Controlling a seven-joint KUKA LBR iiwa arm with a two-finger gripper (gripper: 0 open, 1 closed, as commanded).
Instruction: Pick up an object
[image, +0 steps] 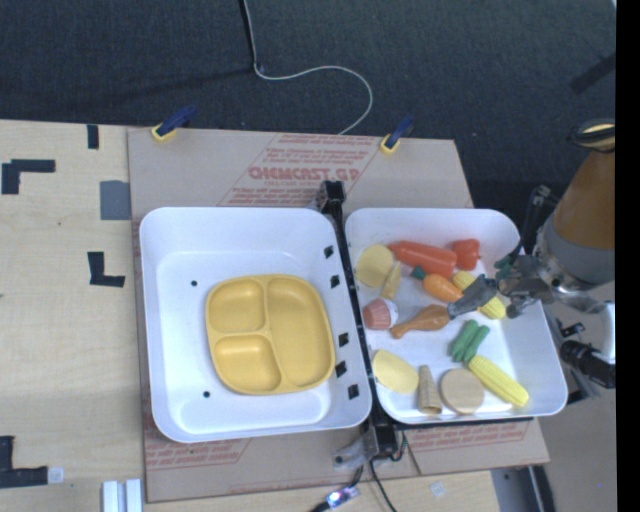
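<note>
The toy foods lie together in the right bin (500, 225), the one the arm (590, 215) reaches into from its right edge. The jaws (487, 296) hang over the middle of that bin, near its right wall, directly above a small yellow piece (492, 309) and just beside the orange carrot (440, 288); whether they are open or closed on anything cannot be told from this slanted view.

Around them: one red sausage (422, 253) and one red block (465, 252) along the far wall, one pale yellow round (375, 266) at the far left corner, one pink-and-white ball (377, 315) by the left wall, and one brown drumstick (422, 320) at the centre. Toward the near edge sit one green pod (467, 341), one corn cob (497, 379), one tan disc (463, 391), one beige cone (428, 390) and one yellow lemon-like piece (394, 371).

The left bin (170, 240) holds one yellow compartment plate (268, 333). Both bins rest on cardboard (300, 165) on the tabletop (60, 300).
</note>
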